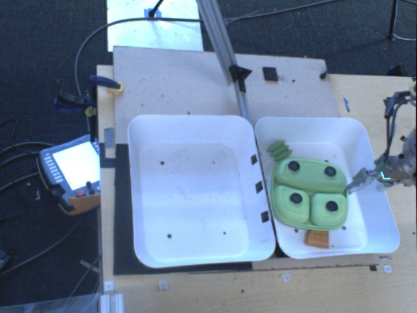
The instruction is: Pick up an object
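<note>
**Right bin, low edge first: choose your object before you close**

Nearest you, at the front edge of the right bin [378,237], lies a small brown block [317,239], tucked just under the green four-lobed toy [309,193]. That toy fills the middle of the bin, its four dark buttons facing up. Just beyond its upper left corner sits a small green ridged piece [278,150]. The left bin [140,175] beside it offers you nothing to pick.

Your gripper [358,180] reaches in from the right, its tip touching or just beside the toy's right edge; whether it is spread or pinched I cannot tell at this size, and nothing shows held in it.

My judgement: the big toy is too broad to span, so aim for an edge or a lobe, or go for the block or ridged piece instead. Come down squarely and keep off the bin wall.

Your arm [399,142] enters low over the right rim, wrist angled down and leftward.
</note>
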Controlling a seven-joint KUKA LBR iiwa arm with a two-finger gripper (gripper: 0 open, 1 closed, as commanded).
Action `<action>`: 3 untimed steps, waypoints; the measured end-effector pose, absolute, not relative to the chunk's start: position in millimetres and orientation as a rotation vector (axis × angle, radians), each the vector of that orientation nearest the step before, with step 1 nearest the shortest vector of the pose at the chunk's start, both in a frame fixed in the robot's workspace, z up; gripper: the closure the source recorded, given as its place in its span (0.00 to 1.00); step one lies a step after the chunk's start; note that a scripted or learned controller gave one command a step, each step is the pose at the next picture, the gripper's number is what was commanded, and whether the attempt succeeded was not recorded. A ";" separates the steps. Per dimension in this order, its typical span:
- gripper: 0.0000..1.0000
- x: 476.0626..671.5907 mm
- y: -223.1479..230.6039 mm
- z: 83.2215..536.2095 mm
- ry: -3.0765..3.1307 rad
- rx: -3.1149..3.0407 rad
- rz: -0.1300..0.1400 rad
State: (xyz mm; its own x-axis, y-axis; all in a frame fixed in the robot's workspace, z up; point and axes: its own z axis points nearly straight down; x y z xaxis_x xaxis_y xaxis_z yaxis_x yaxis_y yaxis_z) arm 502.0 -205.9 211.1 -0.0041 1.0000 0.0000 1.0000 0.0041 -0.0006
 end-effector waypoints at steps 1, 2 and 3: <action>0.00 502.6 -206.0 211.9 -2.227 -2.218 -0.001; 0.00 499.5 -203.5 169.7 -2.223 -2.219 0.001; 0.00 501.7 -204.8 135.0 -2.226 -2.223 -0.010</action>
